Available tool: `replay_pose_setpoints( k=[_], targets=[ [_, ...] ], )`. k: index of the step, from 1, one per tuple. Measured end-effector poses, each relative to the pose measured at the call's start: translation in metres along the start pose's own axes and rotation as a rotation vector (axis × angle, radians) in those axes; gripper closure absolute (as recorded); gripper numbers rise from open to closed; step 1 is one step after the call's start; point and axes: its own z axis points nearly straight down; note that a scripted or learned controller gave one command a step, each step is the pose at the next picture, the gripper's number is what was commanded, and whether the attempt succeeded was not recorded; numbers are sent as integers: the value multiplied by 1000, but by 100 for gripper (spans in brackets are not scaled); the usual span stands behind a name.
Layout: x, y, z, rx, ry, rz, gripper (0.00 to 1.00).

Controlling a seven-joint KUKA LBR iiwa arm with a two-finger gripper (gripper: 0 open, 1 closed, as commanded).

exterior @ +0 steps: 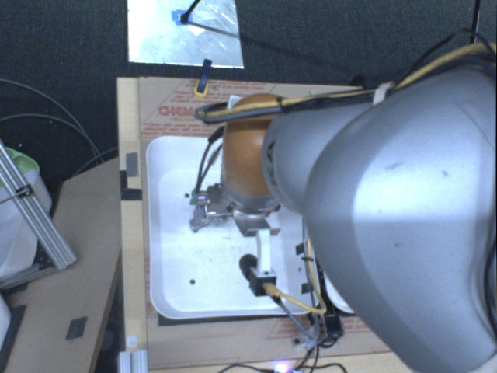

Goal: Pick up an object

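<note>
Camera view looks down on the grey arm (388, 208), which reaches in from the right and covers much of the bench, its orange band (245, 152) standing over the far part of the left white bin (167, 231). Below the band the gripper (206, 212) hangs low over the bin floor, toward its middle; I cannot tell how its jaws stand, since the wrist hides them. No object to pick can be made out with certainty. A yellow cable (291, 301) trails along the bin's near right corner. Brown cardboard (167, 107) lies under the bins.
</note>
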Motion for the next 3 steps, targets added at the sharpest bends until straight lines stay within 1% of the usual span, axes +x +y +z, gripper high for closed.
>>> replay_pose_setpoints(
  k=[1,2,3],
  targets=[
    [13,87,46,-2,-2,4,0],
    [13,85,33,0,-2,1,100],
    [-30,128,44,-1,-3,10,100]
  ],
)
